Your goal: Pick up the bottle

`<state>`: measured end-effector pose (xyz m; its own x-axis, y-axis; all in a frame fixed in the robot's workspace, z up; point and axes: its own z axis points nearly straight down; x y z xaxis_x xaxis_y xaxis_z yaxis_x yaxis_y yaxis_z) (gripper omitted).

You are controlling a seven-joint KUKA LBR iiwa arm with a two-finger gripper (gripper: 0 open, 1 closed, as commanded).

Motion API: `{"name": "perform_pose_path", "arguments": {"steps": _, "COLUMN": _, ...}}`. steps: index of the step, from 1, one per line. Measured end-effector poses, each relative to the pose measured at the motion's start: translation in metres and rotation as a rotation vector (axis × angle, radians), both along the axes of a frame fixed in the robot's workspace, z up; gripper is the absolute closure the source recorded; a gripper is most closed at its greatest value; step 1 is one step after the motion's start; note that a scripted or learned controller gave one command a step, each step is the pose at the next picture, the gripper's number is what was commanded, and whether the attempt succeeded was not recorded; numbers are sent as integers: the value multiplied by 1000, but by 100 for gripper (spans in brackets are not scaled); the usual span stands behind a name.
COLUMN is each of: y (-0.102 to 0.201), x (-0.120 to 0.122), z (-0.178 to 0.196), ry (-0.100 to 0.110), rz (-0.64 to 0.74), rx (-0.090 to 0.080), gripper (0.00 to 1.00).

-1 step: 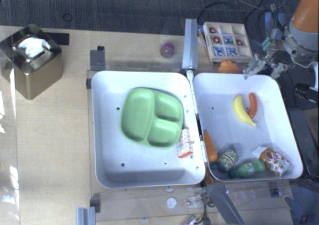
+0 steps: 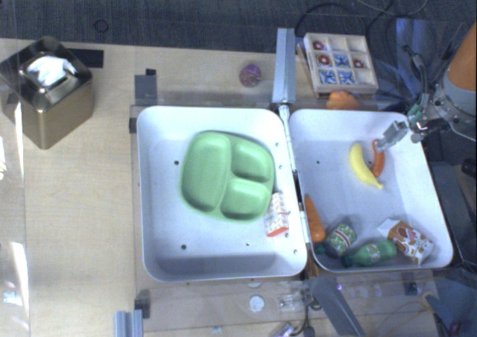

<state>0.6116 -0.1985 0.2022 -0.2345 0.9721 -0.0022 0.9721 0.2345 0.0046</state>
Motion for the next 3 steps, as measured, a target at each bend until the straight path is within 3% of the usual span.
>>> {"name": "perform_pose_path", "arguments": {"steps": 1, "y": 1, "x": -55, "z": -7, "ry": -1, "rz": 134, "rx": -1, "gripper": 0}}
{"name": "perform_pose_path", "arguments": {"steps": 2, "y": 45, "x": -78, "z": -101, "ry": 1, "rz": 185, "rx": 1, "gripper": 0}}
{"name": "perform_pose_path", "arguments": {"steps": 3, "y": 143, "x": -122, "z": -16, "ry": -4, "rz": 172, "rx": 0, "gripper": 0}}
